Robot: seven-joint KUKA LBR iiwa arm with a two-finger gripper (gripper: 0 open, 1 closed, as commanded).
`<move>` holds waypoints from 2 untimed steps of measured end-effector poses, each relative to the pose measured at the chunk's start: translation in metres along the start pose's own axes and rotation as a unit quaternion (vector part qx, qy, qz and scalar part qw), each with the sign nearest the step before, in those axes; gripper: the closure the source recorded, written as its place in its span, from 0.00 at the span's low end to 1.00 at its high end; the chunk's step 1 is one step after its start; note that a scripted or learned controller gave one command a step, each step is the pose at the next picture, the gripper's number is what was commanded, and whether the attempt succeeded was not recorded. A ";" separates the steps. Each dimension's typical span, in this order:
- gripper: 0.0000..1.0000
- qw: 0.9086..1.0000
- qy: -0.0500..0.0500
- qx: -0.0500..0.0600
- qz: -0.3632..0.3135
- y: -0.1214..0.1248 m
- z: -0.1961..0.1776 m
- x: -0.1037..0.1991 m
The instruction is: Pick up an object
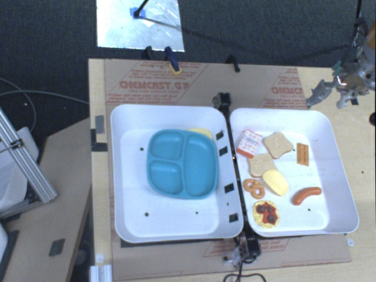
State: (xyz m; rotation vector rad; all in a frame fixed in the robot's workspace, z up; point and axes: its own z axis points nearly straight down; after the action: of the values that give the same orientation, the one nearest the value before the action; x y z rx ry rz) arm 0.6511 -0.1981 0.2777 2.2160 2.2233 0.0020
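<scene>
Parked high at the right edge, the hand (335, 90) hangs beyond the far right corner of the right bin (338, 157), over the counter (194, 78), well apart from every object. Its two fingers look spread and released, with nothing between them, touching nothing.

Candidates all lie in the right bin: a red-and-white packet (249, 143), two toast slices (277, 144), a wafer (302, 154), a pretzel (254, 187), a yellow lemon-like piece (275, 183), a sausage (306, 195) and a small pizza (266, 213). The left bin (126, 157) holds a blue divided tray (181, 163).

The sausage or wafer seems the best choice, lying clear of neighbours: descend straight, fingers straddling the narrow width, and close only near the floor.
</scene>
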 end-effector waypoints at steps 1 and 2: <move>0.00 1.000 0.004 0.004 -0.005 0.017 0.100 0.111; 0.00 1.000 0.004 0.000 -0.007 0.018 0.092 0.246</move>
State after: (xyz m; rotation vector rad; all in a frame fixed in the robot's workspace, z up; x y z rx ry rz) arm 0.6688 0.0481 0.1851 2.2039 2.2431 0.0117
